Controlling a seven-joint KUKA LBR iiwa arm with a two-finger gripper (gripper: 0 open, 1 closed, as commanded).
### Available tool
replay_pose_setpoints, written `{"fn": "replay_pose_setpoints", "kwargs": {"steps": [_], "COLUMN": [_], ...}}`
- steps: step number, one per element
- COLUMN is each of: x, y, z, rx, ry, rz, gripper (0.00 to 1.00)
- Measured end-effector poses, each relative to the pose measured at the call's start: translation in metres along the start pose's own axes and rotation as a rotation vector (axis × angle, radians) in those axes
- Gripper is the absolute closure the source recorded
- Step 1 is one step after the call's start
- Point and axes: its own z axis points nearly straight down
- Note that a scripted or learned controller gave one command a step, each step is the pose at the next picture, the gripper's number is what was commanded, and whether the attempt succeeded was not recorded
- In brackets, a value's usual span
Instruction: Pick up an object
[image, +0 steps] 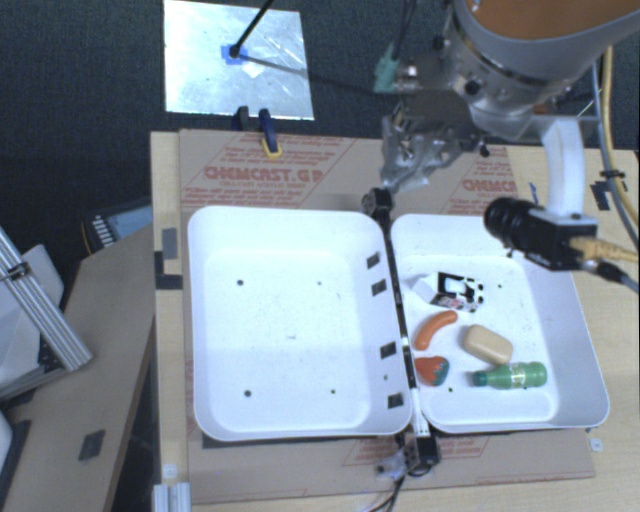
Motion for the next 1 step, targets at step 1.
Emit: {"fn": "replay_pose_setpoints", "kwargs": {"steps": [1], "x": [-0.0001], "y": [0.0005], "z": [-0.0111], "rx": [-0.002], "ry": [0.001], "rz": [-0.004], "gripper": [1.00]}}
